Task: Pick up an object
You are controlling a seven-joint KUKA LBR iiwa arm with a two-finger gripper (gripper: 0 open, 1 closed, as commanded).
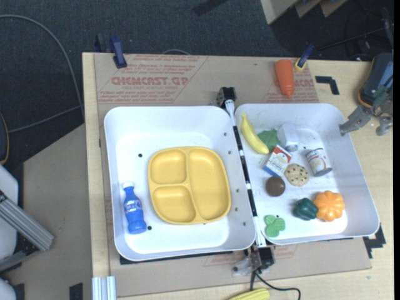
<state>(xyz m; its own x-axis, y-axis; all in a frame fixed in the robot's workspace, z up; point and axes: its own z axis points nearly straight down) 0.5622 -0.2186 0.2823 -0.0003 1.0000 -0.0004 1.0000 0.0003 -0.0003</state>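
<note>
Bins of shallow white plastic are seen side by side on the bench, the left bin (119,127) and the right bin (356,161) meeting along a central seam. In the left bin a yellow three-compartment plate (215,180) is set near the middle, and a small blue bottle with a white label (132,209) lies just beside its left edge. The right bin is filled with small items: a yellow toy banana (251,136) near the seam, a green leafy piece (270,139) touching it, a small blue, red and white carton (277,162), a round speckled cookie (297,175), a small labelled tin can (317,161), a brown ball (275,186), a dark green toy pepper (305,209) touching an orange toy pumpkin (329,205), and a light green piece (274,225) at the near edge. An orange toy carrot (284,77) lies on the bench beyond the bins. The two-finger gripper (367,122) is seen at the right bin's far right rim, its fingers spread apart with nothing between them.
</note>
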